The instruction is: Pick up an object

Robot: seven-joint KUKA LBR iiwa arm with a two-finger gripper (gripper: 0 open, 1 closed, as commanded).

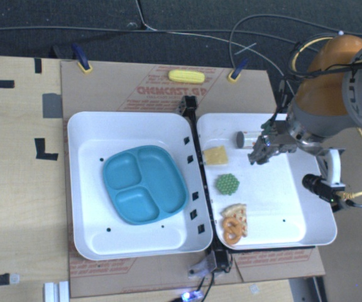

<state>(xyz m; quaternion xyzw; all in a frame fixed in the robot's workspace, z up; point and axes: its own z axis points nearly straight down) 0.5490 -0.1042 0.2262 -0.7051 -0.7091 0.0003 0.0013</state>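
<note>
Left bin [80, 168]: holds a blue divided plate [144, 184], lying flat, three compartments, nothing in them. It sits roughly mid-bin, apart from the walls.

Above the bins, on the cardboard sheet [105, 87]: a yellow corn-like toy [186, 76], outside both bins and well away from the arm.

Right bin [319, 231], left side, top to bottom: a yellow wedge [216, 155] that looks like a cheese piece, just beside the divider; a green knobbly ball [227, 184] below it; a pretzel-shaped piece [234, 223] near the front wall. All three lie apart from one another.

Upper middle of right bin: a small grey-and-clear cylinder [246, 139] on its side, just left of the gripper [261, 153]. It seems the nearest candidate to pick. Judgement: light, rigid, smooth plastic, likely to roll or slip if pinched off-centre; best taken across its short width, mid-length.

Gripper hangs low over the bin, right beside the cylinder. Whether it is released or clenched I cannot tell; the tip is dark and small against the bin. No object visibly between the tips.

Obstructions: the wedge is near the cylinder on its left; the bin's back wall is close behind.
</note>
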